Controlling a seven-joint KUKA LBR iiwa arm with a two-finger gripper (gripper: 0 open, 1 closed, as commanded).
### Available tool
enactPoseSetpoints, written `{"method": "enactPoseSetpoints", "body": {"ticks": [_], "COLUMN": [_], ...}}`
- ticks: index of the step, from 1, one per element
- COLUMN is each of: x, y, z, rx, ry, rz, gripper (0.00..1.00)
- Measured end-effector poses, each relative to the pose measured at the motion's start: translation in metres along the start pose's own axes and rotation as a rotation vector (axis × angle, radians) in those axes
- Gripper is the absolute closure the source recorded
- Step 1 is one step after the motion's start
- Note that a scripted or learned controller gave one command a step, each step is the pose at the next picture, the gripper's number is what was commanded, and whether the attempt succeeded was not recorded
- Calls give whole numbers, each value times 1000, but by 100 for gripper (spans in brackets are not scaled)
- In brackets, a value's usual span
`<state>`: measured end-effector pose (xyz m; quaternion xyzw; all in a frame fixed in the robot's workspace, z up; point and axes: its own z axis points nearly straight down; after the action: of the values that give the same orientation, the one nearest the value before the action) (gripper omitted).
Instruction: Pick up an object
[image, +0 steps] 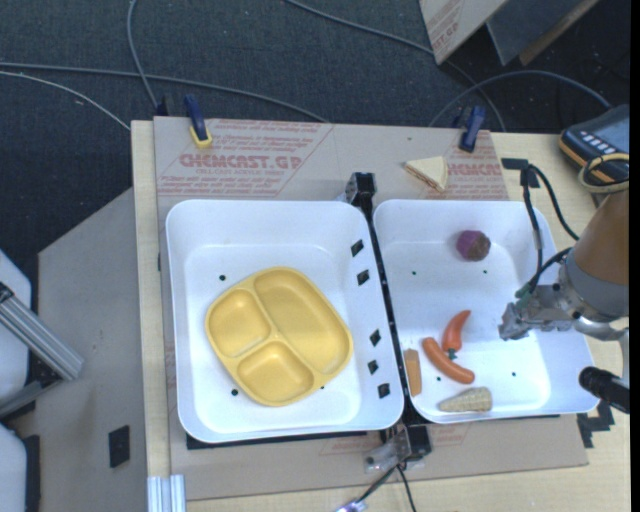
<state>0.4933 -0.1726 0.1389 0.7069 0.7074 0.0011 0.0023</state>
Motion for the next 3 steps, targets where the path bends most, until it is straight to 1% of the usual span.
{"method": "enactPoseSetpoints", "body": {"ticks": [1, 2, 3], "x": [-3, -3, 55], "y": [8, 9, 19], "z": [-62, -84, -77], "rx": [-3, 1, 6], "ry": [-1, 1, 6], "rz": [-1, -1, -6], "gripper": [100, 100, 100]}}
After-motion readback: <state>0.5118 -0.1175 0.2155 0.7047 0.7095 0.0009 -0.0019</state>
